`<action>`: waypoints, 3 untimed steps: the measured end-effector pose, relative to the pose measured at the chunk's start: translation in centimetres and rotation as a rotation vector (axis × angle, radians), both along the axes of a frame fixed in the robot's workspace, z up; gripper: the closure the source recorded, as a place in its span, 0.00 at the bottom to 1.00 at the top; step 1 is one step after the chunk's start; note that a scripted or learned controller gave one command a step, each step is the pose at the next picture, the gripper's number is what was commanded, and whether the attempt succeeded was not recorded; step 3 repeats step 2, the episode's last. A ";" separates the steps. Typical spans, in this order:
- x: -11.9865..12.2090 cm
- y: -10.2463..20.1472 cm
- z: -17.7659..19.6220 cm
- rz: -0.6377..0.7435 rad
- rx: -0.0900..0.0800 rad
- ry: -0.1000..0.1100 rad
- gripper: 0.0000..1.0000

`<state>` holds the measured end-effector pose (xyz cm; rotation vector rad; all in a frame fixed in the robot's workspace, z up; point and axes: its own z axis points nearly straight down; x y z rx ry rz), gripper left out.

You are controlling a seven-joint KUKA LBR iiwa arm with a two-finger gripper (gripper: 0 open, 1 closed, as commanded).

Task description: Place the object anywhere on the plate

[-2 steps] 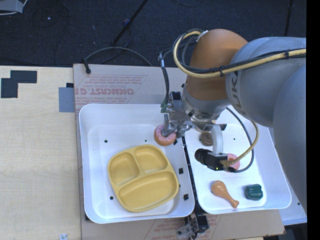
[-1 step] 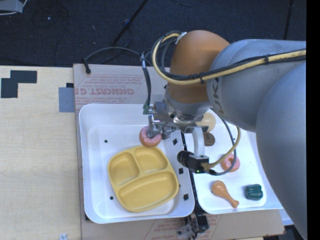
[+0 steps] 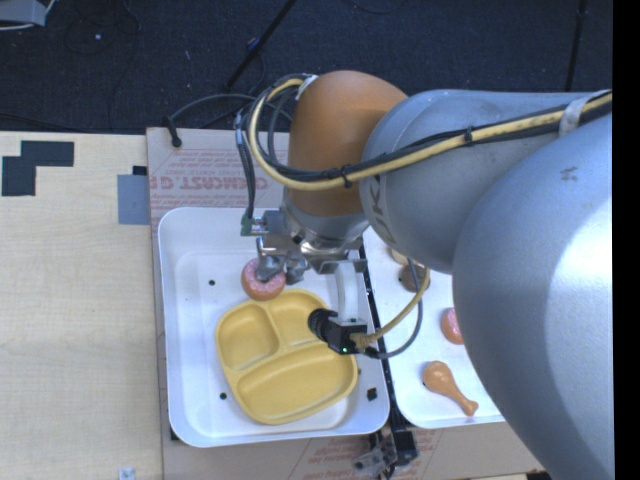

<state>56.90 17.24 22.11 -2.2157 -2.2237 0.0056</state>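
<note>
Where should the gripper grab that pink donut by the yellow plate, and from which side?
Grip the pink donut across one side of its ring, coming straight down from above: it seems to lie flat in the white bin just beyond the yellow plate, with its hole facing up.

Grey arm (image 3: 480, 228) with orange band reaches over left white bin (image 3: 190, 368). Jaws sit on pink ring-shaped donut (image 3: 263, 284) at the yellow divided plastic plate's (image 3: 285, 363) upper edge. Right bin (image 3: 440, 418) holds tan toy drumstick (image 3: 448, 385), pink item (image 3: 452, 325) partly hidden.

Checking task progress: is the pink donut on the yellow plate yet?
Not yet. The donut sits at the plate's far rim, under the gripper.
</note>
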 end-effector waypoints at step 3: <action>-0.6 3.6 1.4 -0.001 0.000 0.001 0.00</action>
